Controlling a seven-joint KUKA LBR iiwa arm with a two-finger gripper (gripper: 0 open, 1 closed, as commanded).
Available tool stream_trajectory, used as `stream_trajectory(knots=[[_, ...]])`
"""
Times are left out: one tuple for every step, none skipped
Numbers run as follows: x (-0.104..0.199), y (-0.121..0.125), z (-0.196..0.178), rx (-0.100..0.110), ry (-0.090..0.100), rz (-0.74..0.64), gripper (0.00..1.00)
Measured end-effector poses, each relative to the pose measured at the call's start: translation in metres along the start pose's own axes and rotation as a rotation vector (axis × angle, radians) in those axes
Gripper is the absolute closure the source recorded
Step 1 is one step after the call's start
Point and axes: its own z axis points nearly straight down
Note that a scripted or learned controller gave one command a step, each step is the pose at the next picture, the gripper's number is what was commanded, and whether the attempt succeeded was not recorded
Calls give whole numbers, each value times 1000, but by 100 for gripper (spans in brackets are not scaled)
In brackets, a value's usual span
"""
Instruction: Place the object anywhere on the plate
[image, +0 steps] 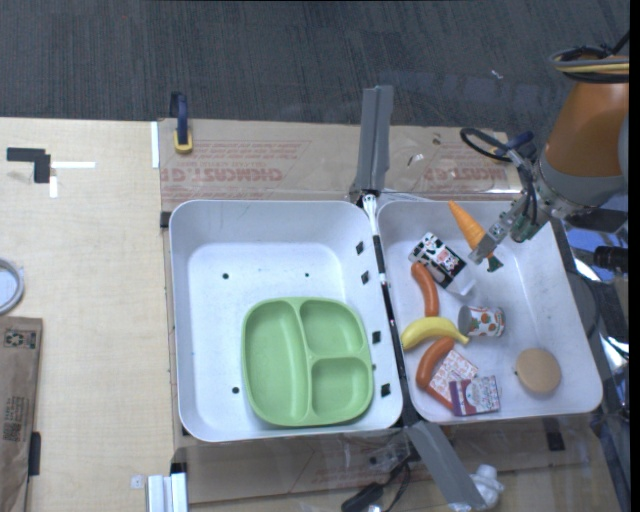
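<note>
Smooth green 3-compartment plate (308, 361)

One fixed camera looks down at a slant from above the bench (90, 300), covering both bins (200, 300).

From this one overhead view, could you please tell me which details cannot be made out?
- Gripper: small and dark over the right bin; whether it touches the carrot beside it is unclear.
- Can: label too small to read.
- Packet: print too small to read; it overlaps one end of the lower sausage.
- Arm: cut off by the right edge.
- Plate: fully shown.
</note>
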Motion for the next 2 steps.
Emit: stream_trajectory(knots=[[82, -25, 39, 4, 4, 73, 100], [120, 10, -21, 1, 1, -323, 100]])
